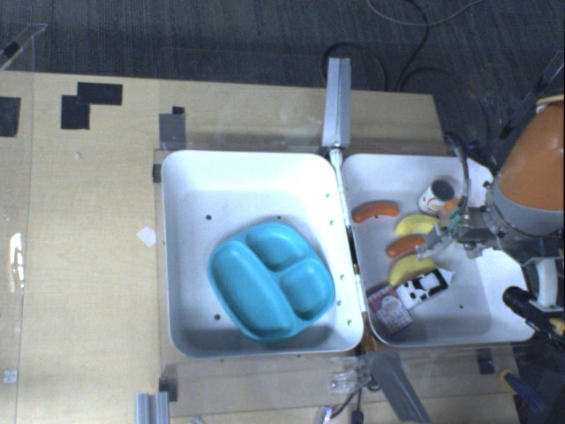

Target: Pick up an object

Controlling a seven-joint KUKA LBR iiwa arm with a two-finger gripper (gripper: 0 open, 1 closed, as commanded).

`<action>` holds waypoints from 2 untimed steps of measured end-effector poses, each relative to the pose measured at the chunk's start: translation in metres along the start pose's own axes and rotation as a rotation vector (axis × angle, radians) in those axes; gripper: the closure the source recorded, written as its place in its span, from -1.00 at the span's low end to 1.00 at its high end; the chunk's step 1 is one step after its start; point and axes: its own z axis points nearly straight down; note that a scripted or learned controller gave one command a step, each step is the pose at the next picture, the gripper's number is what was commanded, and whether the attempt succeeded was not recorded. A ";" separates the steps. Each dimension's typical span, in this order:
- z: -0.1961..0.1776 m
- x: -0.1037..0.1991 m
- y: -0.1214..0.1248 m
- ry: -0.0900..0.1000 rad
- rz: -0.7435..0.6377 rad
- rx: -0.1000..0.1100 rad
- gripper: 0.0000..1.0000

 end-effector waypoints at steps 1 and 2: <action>-0.082 -0.042 -0.017 -0.002 -0.261 -0.004 -1.00; -0.094 -0.042 -0.014 -0.005 -0.263 -0.011 1.00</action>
